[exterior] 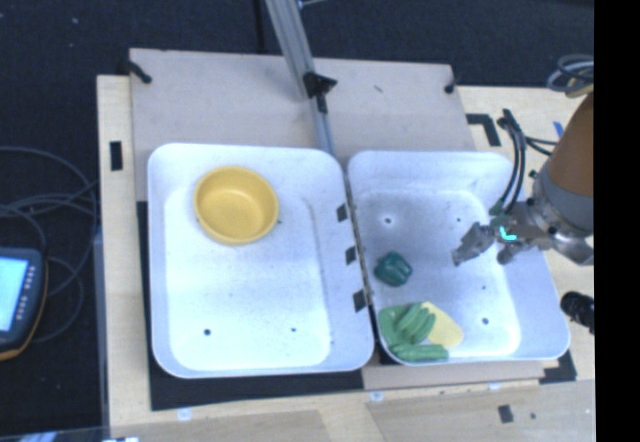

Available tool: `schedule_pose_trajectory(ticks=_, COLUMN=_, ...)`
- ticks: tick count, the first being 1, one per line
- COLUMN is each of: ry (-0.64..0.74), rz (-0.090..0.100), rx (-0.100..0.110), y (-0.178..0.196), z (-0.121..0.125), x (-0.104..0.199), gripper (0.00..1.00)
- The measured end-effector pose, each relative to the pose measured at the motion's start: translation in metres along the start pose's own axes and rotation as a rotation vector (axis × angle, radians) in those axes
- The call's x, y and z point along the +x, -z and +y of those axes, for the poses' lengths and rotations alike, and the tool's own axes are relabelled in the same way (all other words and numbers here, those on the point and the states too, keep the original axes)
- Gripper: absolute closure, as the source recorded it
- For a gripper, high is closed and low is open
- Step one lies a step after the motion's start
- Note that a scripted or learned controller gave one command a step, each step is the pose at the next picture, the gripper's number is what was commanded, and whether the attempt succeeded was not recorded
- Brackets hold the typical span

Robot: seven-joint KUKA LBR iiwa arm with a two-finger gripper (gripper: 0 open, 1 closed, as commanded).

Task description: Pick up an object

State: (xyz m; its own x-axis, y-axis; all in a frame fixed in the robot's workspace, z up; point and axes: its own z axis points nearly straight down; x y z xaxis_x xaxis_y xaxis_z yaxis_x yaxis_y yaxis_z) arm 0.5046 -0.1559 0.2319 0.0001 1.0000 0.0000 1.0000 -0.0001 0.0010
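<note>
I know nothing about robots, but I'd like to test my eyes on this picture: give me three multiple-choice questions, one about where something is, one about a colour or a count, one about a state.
1. Where is the yellow bowl?
A. In the left bin
B. In the right bin
C. On the bare bench

2. What colour is the small round thing lying alone near the right bin's left wall?
A. Red
B. Dark green
C. White

3. How does the bowl stand?
A. Upside down
B. Upright, its hollow facing up
C. Hanging from the gripper

Answers: 1 A, the bowl sits in the upper part of the left bin. 2 B, it is plainly dark green against the white floor. 3 B, its rim and hollow inside face the camera.
</note>
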Motion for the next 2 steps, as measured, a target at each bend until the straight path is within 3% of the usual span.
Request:
schedule_pose_trajectory(ticks=1, ry=0.0, rz=0.0, rx=0.0, y=0.0, z=0.0, x=0.0, gripper=0.0)
schedule_pose_trajectory(ticks=2, ry=0.0, rz=0.0, rx=0.004, y=-0.042, z=-0.003, x=0.002, gripper=0.0)
